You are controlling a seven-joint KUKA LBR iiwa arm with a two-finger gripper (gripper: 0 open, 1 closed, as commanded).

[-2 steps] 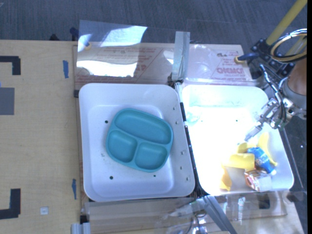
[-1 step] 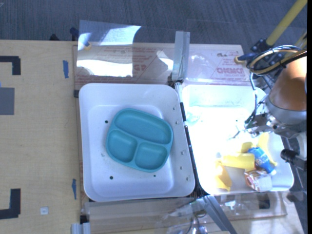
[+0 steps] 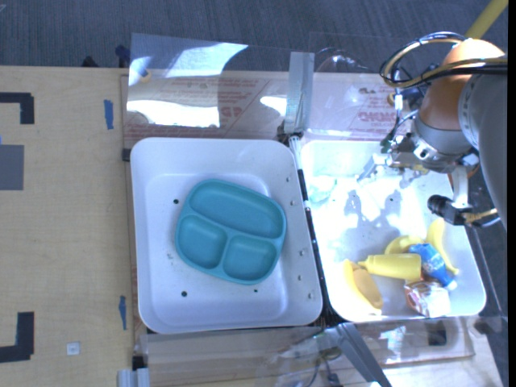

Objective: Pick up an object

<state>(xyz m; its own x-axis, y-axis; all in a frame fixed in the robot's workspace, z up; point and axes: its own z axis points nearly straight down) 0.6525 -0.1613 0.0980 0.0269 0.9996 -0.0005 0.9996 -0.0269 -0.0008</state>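
The claw (image 3: 393,161) hangs over the far end of the right-hand shallow white bin (image 3: 339,297), likely poised above the bin that holds the pickable things. Whether it is open I cannot tell. The yellow plastic squeeze bottle (image 3: 389,266) lies among small packets in that bin's near corner, well apart from it, while the teal divided plastic tray (image 3: 230,230) sits alone in the left-hand white bin (image 3: 153,240).

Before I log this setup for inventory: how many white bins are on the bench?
2. The left bin holds a teal divided plate; the right bin, beside it, holds a yellow bottle and other items.

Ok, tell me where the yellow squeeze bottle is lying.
The yellow squeeze bottle lies on its side in the right bin, toward its near right corner, beside a banana and a blue item.
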